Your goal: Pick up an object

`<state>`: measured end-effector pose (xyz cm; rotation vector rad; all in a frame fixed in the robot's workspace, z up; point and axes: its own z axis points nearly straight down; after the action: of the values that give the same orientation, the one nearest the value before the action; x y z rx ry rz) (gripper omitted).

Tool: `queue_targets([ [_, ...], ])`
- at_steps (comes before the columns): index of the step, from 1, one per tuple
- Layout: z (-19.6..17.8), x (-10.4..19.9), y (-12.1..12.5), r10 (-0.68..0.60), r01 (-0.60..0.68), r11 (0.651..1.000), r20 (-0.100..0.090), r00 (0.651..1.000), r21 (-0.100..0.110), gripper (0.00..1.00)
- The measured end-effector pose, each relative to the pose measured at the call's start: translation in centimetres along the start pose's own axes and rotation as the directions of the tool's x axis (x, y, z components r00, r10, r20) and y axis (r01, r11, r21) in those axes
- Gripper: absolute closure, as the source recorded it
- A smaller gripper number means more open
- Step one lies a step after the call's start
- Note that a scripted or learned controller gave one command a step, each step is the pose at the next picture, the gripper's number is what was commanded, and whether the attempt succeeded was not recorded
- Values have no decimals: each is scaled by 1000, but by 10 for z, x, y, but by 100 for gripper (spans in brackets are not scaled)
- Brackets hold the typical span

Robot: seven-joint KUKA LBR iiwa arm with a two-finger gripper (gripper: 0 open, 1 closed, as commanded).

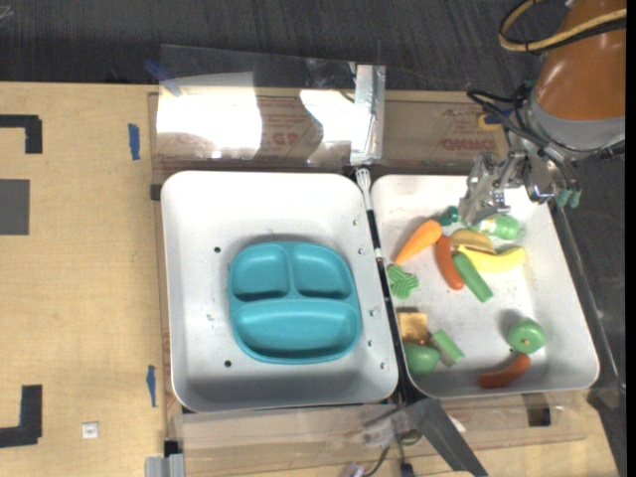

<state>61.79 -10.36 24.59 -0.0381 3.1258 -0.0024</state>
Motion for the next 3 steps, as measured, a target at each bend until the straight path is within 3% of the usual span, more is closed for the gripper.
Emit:
queue_targets([
  [1, -14, -50, 69, -16, 16, 1000, -6, 1000, -4, 100],
  [2, -28, -48, 14, -267, 267, 964, -4, 964, -1, 100],
  [3, -33, -31, 88, -211, 211, 978, -8, 977, -6, 100],
])
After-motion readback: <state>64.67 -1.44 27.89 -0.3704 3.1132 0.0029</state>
